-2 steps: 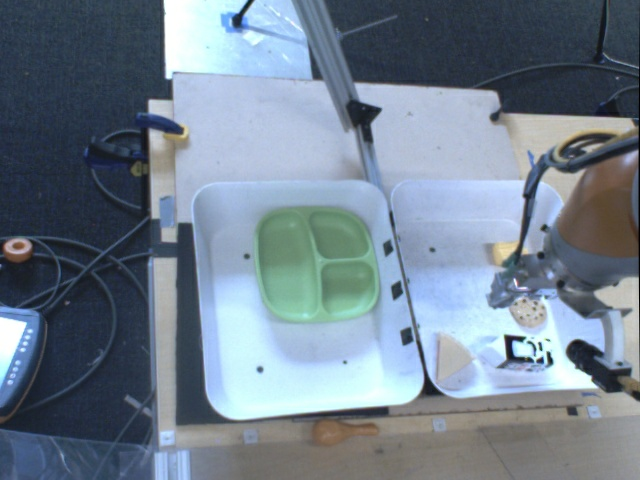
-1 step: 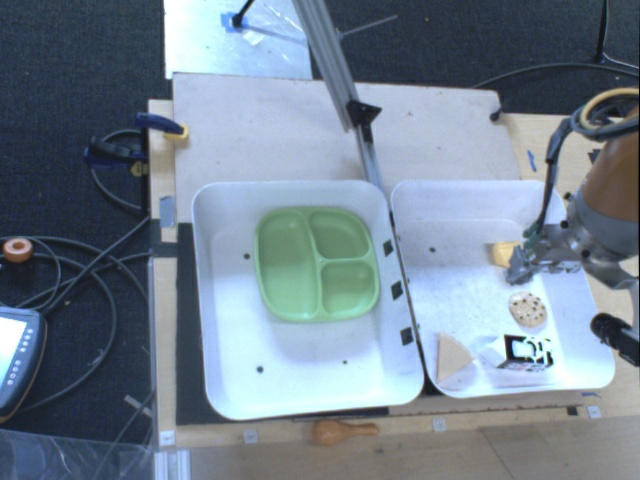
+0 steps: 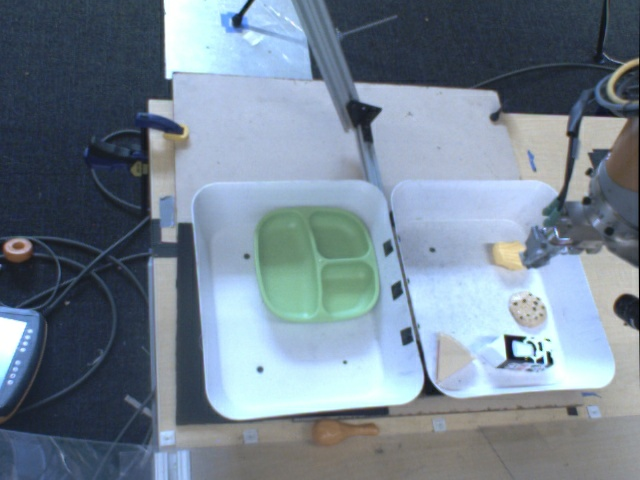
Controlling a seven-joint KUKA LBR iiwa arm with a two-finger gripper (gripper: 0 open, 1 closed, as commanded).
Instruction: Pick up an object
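Observation:
The right bin (image 3: pixel 470 218) holds a small yellow block (image 3: pixel 506 256) near its right side. Below the block lie a round speckled cookie (image 3: pixel 527 309), a tan wedge-shaped piece (image 3: pixel 453 356) and a black-and-white card (image 3: pixel 527 352). A green divided plate (image 3: pixel 318 264) rests in the left bin (image 3: pixel 225 318). My gripper (image 3: pixel 540 245) hangs low at the right side of the right bin. Its tip is right against the yellow block's right edge. Whether the block is gripped cannot be made out.
A slanted metal pole (image 3: pixel 335 58) crosses from the top down to the seam between the bins. A tan wooden piece (image 3: pixel 345 430) lies on the bench in front of the bins. Clamps (image 3: pixel 135 148) and cables (image 3: pixel 80 268) sit off the bench's left edge.

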